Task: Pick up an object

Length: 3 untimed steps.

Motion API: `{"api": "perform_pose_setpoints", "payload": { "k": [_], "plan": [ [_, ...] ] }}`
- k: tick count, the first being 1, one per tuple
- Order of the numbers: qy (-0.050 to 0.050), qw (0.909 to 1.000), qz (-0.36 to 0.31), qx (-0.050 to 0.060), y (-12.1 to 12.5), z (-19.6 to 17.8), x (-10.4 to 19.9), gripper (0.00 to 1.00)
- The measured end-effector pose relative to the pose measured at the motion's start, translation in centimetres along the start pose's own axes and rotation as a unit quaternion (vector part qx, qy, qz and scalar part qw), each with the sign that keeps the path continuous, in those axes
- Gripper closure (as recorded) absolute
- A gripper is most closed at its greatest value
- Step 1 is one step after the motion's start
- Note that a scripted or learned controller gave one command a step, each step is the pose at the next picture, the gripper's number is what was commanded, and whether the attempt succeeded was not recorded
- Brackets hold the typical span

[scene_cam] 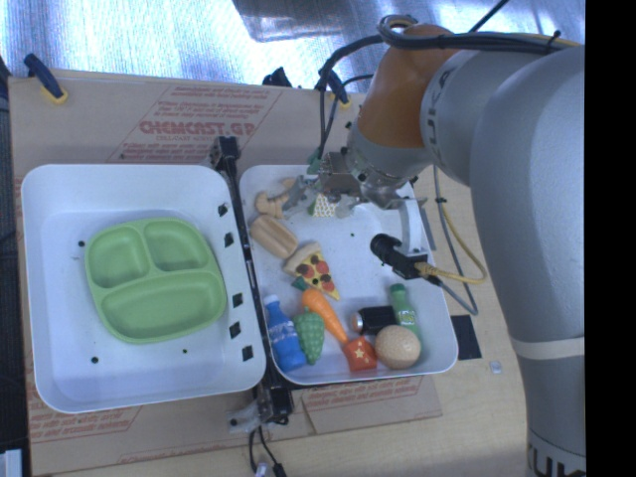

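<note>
Bench (179,117): brown cardboard w/ red print
Bins (40,266): two, white
Floor: shiny metal
Gripper (323,199): opening can't tell

Bulky grey arm (517,197), orange wrist band (402,87), black cables (437,40)

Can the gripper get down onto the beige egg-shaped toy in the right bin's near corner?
Probably yes. The beige egg-shaped toy lies uncovered from above, though a red block touches it, a green bottle crowds it, and the bin wall is close.
</note>
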State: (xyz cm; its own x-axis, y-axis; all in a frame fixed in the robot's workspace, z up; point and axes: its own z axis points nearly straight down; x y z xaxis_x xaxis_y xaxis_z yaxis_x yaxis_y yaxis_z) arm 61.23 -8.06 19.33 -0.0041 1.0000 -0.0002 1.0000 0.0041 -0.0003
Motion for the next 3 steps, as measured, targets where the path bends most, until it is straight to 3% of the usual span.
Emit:
{"api": "perform_pose_setpoints", "payload": {
  "k": [1,2,3],
  "plan": [
    [0.000,1.0000,-0.001,0.003,-10.6,0.2,1.8,0.00],
    [0.000,1.0000,-0.001,0.002,-13.3,0.2,0.2,0.00],
    [-0.001,1.0000,-0.001,-0.001,-12.2,10.2,-2.2,0.00]
  ]
}}
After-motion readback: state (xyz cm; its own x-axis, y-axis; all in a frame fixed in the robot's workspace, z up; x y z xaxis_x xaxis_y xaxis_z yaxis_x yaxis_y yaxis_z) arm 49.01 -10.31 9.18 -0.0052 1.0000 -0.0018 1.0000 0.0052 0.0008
